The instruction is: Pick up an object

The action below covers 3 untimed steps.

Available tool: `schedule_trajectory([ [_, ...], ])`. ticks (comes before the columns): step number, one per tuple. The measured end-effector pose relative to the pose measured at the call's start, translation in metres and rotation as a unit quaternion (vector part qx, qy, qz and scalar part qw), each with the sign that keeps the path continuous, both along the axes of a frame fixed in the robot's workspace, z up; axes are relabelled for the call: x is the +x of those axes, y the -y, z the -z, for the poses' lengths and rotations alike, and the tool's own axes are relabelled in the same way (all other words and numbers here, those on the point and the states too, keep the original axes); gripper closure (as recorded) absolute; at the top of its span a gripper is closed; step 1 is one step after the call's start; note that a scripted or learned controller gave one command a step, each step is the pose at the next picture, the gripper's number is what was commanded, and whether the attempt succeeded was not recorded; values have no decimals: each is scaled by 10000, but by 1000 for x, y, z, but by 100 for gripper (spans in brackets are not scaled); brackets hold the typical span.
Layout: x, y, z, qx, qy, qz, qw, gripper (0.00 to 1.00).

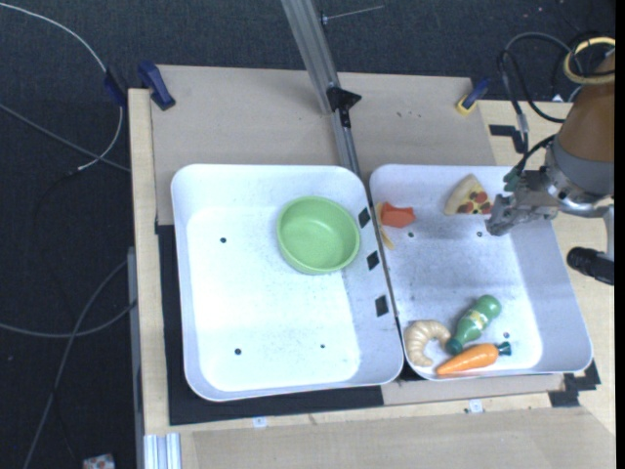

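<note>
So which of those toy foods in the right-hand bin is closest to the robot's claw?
The yellow pizza-slice toy, just left of the gripper. The orange piece lies farther left; the croissant, bottle and carrot sit along the bin's near edge.

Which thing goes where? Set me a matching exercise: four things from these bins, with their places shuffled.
Things:
1. green bowl
2. pizza slice
3. carrot
4. orange piece

Places:
A. near edge of the right bin, beside the croissant
B. far part of the left bin
C. far edge of the right bin, just left of the gripper
D. far left corner of the right bin

Pairs: 1-B, 2-C, 3-A, 4-D
</note>
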<state>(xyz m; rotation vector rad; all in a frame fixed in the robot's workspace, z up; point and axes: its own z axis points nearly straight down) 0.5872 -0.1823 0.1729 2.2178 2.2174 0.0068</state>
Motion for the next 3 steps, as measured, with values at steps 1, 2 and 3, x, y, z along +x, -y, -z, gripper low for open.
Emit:
schedule_trajectory([
  [1,3,5,-68,-4,22,-5,10000,100],
  [2,4,5,-117,-1,9,-10,10000,100],
  [3,20,-41,-113,4,-8,-26,10000,100],
])
